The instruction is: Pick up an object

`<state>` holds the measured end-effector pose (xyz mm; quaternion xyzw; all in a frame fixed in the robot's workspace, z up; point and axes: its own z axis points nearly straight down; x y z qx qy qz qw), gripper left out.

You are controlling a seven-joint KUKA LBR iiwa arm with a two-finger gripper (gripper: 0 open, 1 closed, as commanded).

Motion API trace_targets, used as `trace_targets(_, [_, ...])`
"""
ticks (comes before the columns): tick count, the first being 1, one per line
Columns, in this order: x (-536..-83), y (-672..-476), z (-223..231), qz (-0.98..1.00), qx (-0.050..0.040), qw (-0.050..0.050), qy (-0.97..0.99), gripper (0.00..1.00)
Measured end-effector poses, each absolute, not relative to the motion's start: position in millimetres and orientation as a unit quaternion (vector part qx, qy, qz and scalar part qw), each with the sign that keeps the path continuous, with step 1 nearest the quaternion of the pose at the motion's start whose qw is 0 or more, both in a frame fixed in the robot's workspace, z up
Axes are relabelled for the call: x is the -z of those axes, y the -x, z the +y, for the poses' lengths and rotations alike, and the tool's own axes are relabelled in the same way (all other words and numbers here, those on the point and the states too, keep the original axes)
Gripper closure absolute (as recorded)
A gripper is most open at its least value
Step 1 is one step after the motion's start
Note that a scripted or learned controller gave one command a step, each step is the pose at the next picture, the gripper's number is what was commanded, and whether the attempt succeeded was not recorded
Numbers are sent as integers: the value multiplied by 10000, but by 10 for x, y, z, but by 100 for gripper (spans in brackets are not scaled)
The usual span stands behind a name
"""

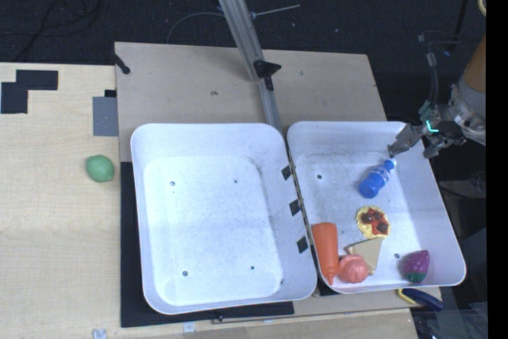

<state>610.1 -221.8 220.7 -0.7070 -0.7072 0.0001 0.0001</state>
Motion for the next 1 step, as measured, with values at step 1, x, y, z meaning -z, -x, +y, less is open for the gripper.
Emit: trace_targets(1, [-2206, -6101, -2218, -7072, -2, 1, 7070, 0])
